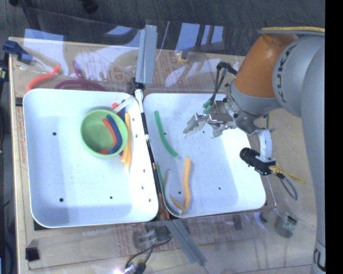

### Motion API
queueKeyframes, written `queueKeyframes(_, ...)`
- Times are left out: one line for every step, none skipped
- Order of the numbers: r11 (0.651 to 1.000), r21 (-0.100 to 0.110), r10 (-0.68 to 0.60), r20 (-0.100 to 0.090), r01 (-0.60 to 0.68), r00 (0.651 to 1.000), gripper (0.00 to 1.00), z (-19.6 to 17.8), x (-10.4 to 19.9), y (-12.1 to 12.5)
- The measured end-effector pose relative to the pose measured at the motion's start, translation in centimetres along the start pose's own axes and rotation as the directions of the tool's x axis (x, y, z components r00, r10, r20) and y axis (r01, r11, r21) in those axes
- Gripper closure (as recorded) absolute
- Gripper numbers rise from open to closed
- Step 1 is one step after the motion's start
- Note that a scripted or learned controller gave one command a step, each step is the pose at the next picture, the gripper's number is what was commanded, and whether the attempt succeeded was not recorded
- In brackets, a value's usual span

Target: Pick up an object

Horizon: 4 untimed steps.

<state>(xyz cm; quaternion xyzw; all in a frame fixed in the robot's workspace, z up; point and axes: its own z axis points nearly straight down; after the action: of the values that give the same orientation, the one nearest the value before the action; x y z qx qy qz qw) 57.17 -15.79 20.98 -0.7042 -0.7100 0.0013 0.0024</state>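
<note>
Orange, thin and probably bendy — the strip [186,181] (likely light) wants a mid-length pinch, while the gripper [203,124] hangs spread open, holding nothing.

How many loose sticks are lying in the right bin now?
3: a green stick near the bin's left wall, an orange stick toward the front, and a pale one beside it. The claw may hide others.

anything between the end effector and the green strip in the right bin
No, in the camera view bare white bin floor separates the end effector from the green strip; the orange strip lies nearer the front.
</note>
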Motion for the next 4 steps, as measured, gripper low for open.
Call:
queueKeyframes(0.999, -0.007, 0.041, 0.005, -0.041, 0.999, 0.00, 11.7, 2.6, -3.5)
queueKeyframes(0.999, -0.010, 0.036, 0.010, -0.036, 0.999, 1.00, 10.5, 2.4, -3.3)
queueKeyframes(0.999, -0.010, 0.036, 0.010, -0.036, 0.999, 0.00, 10.5, 2.4, -3.3)
queueKeyframes(1.000, -0.007, 0.029, 0.012, -0.029, 1.000, 1.00, 9.6, 2.4, -3.3)
